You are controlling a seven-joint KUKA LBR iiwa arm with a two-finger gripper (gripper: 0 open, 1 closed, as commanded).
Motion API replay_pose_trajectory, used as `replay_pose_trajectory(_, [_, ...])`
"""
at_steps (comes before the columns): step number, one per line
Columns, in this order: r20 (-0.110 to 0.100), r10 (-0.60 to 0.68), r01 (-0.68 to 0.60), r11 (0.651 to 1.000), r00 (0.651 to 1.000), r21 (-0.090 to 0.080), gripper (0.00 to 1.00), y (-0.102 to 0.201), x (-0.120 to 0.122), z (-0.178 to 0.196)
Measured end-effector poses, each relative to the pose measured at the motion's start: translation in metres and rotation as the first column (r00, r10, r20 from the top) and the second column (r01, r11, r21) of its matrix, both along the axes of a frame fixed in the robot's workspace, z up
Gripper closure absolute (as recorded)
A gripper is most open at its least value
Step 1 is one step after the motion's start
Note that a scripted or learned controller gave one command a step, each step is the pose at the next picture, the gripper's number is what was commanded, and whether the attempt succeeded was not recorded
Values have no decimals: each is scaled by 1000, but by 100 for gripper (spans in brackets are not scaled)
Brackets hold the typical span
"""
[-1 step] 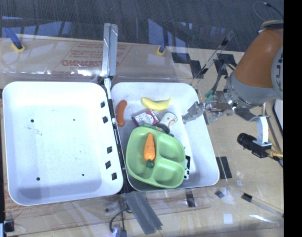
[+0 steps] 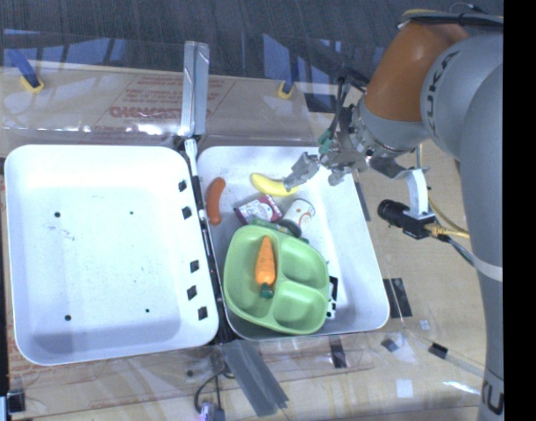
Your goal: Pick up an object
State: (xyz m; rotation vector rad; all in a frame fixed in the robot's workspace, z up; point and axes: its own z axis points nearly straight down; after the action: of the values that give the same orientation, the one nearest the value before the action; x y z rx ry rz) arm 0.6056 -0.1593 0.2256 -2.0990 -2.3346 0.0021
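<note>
Bench (image 2: 425, 261) bears 2 white bins (image 2: 101, 340) side by side.

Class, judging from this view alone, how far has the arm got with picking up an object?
Done: the two-finger gripper has reached the right white bin, beside the yellow banana. In hand: nothing visibly lifted. Left: grasp and raise one item; the orange carrot lies in the green divided plate, the red sausage near the divider.
</note>
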Motion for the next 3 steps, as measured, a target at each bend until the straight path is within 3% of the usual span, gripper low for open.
replay_pose_trajectory(1, [8, 217, -217, 976, 976, -4, 0, 1, 41, -114])
replay_pose_trajectory(2, [10, 222, -222, 975, 975, -6, 100, 2, 42, -103])
replay_pose_trajectory(3, [10, 222, -221, 975, 975, -6, 0, 2, 42, -103])
